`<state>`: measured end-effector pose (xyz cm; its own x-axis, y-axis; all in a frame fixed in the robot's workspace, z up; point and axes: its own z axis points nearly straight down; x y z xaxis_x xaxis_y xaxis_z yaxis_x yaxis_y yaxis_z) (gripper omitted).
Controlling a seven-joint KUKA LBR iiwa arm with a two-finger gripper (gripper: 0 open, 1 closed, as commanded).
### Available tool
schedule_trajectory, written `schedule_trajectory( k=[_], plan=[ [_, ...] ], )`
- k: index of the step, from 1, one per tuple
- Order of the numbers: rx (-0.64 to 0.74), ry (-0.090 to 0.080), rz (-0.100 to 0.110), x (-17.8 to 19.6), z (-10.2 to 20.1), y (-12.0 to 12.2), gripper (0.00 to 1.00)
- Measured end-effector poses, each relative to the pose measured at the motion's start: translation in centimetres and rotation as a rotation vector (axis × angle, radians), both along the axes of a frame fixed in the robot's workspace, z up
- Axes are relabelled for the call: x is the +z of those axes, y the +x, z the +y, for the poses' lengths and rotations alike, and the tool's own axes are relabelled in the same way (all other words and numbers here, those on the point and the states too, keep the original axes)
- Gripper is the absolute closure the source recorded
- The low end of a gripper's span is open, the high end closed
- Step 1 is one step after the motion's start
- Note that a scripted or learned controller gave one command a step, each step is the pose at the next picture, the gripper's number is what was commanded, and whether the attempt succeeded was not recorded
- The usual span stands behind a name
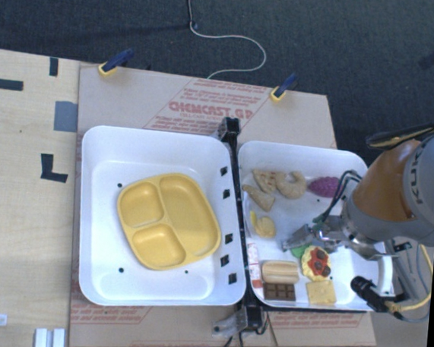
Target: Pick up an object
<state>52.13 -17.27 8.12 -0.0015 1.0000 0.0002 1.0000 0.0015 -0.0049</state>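
- Grey arm with orange band reaches in from the right, over the right white bin.
- Two-finger metal gripper is low in the right bin's middle; cannot tell how its tips are set, nothing visibly held.
- Round red-and-yellow pizza-like toy just beside the gripper, toward the near edge.
- Pale yellow cracker square below the pizza toy.
- Tan bun-shaped toy and brown chocolate-bar piece near the front wall.
- Small yellow lump left of the gripper.
- Beige bread-like pieces and purple grape cluster toward the back.
- Left white bin holds a yellow three-compartment plastic plate.
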Motion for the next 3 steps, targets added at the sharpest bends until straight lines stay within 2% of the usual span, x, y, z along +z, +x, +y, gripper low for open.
schedule_trajectory(
  k=[1,2,3],
  plan=[
    [0.000,-0.001,0.000,1.0,-0.1,0.1,1.00],
    [0.000,0.000,-0.004,5.1,-0.2,0.7,1.00],
    [0.000,0.000,-0.003,9.4,0.0,0.1,1.00]
  ],
)
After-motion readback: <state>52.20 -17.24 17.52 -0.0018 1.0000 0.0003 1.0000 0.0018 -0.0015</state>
